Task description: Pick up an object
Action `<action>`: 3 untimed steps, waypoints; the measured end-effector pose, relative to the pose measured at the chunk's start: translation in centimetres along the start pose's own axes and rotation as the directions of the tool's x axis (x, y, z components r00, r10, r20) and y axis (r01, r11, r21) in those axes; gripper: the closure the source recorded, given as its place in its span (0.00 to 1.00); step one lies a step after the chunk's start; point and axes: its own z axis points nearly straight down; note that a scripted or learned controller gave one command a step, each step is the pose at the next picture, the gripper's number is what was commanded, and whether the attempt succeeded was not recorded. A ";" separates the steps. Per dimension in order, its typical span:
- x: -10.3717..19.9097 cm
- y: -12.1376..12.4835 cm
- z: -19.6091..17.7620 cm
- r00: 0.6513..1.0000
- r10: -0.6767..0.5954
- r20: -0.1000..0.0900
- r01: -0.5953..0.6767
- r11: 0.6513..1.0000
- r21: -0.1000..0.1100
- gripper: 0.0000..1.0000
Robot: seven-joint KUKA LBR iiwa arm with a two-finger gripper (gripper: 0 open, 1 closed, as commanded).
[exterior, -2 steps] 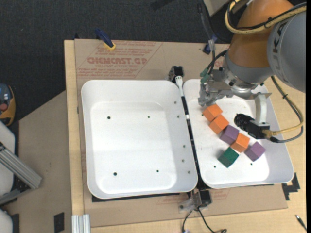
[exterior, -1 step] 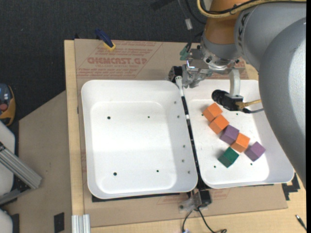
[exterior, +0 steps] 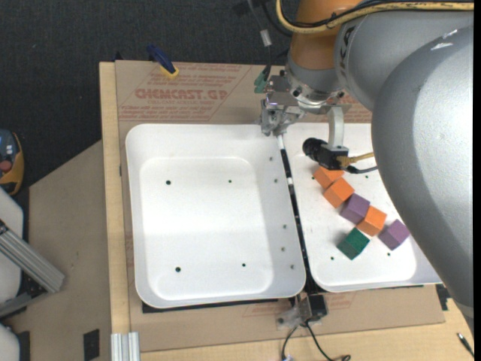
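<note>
Above the far rim between the two bins, the hand (exterior: 274,122) hung with nothing visibly between its fingers; their spread could not be told. Coloured blocks (exterior: 353,205) lay clustered in the right bin (exterior: 331,277), nearer than the hand and apart from it.

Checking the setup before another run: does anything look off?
Nothing stands out. The blocks lie loosely clustered in the right bin, none spilled over the rim. The gripper hangs over the bins' far edge.
</note>
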 end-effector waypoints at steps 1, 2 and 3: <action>3.0 -0.1 1.5 1.000 0.000 0.000 0.000 1.000 0.005 1.00; 5.0 -0.1 2.6 1.000 0.001 0.001 -0.001 1.000 0.005 1.00; 4.9 0.0 1.3 1.000 0.001 0.002 -0.001 1.000 0.000 1.00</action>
